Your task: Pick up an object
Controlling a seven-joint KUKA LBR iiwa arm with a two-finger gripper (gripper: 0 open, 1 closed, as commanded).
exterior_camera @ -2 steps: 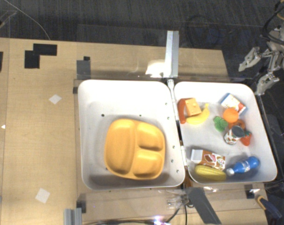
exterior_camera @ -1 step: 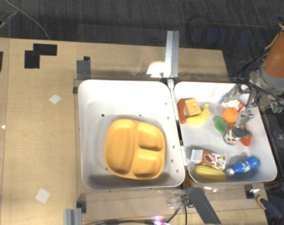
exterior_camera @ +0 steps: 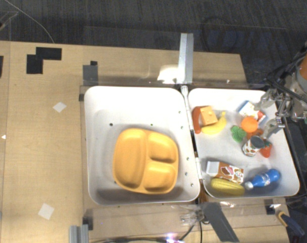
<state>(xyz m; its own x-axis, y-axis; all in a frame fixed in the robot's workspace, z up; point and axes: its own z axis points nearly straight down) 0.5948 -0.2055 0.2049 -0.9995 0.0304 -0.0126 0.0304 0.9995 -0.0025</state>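
Our gripper (exterior_camera: 273,116): it hangs over the far right side of the right bin (exterior_camera: 290,184). We can see two thin fingers (exterior_camera: 270,130) pointing down, and they look a little apart with nothing between them.

Things we could pick: right below and just left of the fingers sit a small orange ball (exterior_camera: 249,124), a green toy (exterior_camera: 237,133) and a small carton with a dark picture (exterior_camera: 253,147). A red bit (exterior_camera: 266,151) lies just under the fingers.

Farther from the fingers: a blue bottle (exterior_camera: 264,179) lies toward the near edge. A yellow corn cob (exterior_camera: 226,187) and a small snack box (exterior_camera: 230,172) lie past it to the left. A banana (exterior_camera: 214,127) and a brown block (exterior_camera: 207,116) sit well off to the left, by the wall between the bins.

Left bin (exterior_camera: 95,135): it holds a big yellow tray (exterior_camera: 145,159), a long way from the fingers.

Step we are on: we think we are lining up over the pile and have not grabbed yet.

How to do it well: we should choose one toy, maybe the orange ball, since it is closest. We should put one finger on each side of it, go straight down, and squeeze only when it sits in the middle.

Watch out: the toys touch each other, so a finger could land on a neighbour and push our toy away.
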